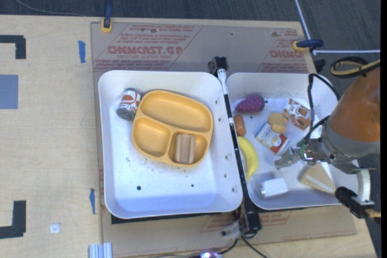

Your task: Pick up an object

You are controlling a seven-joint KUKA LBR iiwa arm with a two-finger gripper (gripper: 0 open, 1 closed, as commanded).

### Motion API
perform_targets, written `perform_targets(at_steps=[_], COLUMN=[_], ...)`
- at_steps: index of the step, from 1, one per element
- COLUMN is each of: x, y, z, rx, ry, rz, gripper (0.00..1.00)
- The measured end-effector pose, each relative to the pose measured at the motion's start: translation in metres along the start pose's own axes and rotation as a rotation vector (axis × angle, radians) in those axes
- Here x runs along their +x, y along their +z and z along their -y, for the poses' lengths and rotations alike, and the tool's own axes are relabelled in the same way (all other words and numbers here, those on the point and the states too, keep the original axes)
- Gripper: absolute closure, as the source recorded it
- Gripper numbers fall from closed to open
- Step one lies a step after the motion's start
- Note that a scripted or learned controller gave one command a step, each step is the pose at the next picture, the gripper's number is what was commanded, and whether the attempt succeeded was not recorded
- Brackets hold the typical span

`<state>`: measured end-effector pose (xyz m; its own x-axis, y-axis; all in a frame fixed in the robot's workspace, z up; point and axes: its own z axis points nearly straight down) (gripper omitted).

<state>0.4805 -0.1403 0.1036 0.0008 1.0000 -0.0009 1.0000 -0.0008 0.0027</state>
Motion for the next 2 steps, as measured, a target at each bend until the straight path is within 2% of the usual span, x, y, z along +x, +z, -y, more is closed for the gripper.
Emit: perform_targets(at_steps=[1,2], x=[0.033,0.03], y=[0.014,0.002], z=[-0.001,-0.004], rx=[-0.008,-0.021], ry=[0.005,0.008], rz=[0.009,0.018], gripper=[0.0,1.0])
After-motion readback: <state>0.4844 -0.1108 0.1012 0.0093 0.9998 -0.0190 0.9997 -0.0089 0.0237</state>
